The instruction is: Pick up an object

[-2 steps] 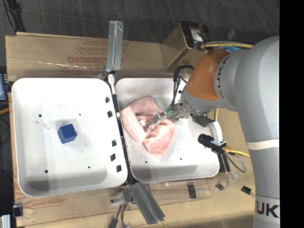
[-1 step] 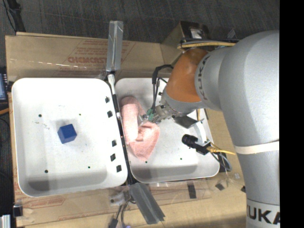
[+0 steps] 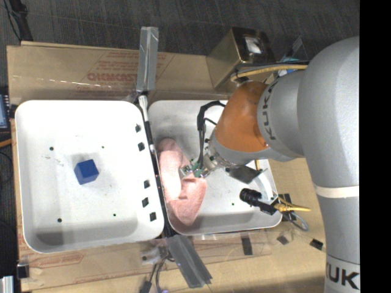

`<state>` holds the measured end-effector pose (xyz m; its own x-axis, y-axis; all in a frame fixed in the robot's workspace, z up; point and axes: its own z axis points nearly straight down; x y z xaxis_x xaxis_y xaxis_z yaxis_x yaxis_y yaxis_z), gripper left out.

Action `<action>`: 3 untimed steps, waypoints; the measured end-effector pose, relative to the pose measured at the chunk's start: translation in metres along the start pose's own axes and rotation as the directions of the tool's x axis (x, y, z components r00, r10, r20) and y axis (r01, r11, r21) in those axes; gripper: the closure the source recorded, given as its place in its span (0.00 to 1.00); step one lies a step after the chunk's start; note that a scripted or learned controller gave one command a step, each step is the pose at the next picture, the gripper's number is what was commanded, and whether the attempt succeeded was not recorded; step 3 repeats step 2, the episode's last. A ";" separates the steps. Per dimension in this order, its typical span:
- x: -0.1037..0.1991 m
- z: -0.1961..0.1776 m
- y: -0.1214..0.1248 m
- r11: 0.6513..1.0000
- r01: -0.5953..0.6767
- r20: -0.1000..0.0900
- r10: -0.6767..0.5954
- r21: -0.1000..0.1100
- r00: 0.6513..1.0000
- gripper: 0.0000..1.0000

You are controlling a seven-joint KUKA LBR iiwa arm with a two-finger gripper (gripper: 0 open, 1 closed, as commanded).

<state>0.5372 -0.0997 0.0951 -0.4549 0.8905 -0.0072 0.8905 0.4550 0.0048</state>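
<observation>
— What sits under the two bins?
— A flat cardboard sheet (image 3: 73, 72) with red print, running along the upper left of the frame.
— And the bins themselves?
— The left bin (image 3: 79, 215) and the right bin (image 3: 177, 112) are white and shallow, touching side by side.
— Anything at the seam?
— A grey metal bar (image 3: 147, 60) stands above it. A small brown box (image 3: 235, 57) lies upper centre, on dark floor (image 3: 183, 11).
</observation>
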 end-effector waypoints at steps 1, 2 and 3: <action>0.000 0.000 0.000 1.000 0.000 0.000 0.000 0.000 1.000 0.00; 0.004 -0.026 -0.031 0.998 -0.063 -0.011 0.063 0.008 0.998 0.00; 0.004 -0.026 -0.031 0.998 -0.063 -0.011 0.063 0.008 0.998 0.00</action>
